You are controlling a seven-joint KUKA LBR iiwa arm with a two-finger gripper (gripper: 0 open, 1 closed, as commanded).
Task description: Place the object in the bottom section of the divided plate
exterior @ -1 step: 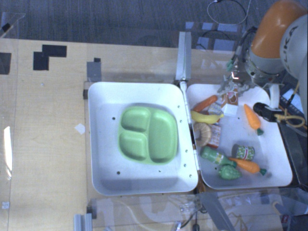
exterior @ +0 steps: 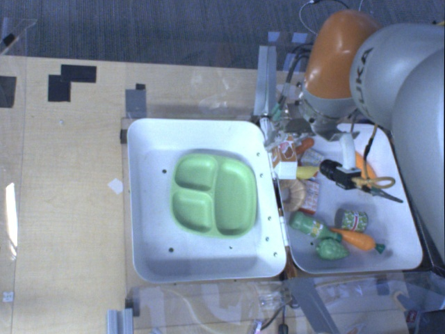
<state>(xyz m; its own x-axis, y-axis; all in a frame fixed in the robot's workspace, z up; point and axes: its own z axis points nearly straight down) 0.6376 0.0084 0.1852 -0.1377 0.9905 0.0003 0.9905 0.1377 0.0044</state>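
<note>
Light wooden desk (exterior: 69, 207) is carrying two shallow white bins side by side, touching along their inner edges. Left bin (exterior: 149, 249) is sitting near the middle of the desk; right bin (exterior: 407, 252) is lying partly under the arm. Black tape marks (exterior: 69, 80) are sticking to the desk at upper left, well apart from the bins. Small grey brackets (exterior: 136, 101) are standing on the desk by the left bin's corners. A clear sheet edge is showing along the far left.
</note>
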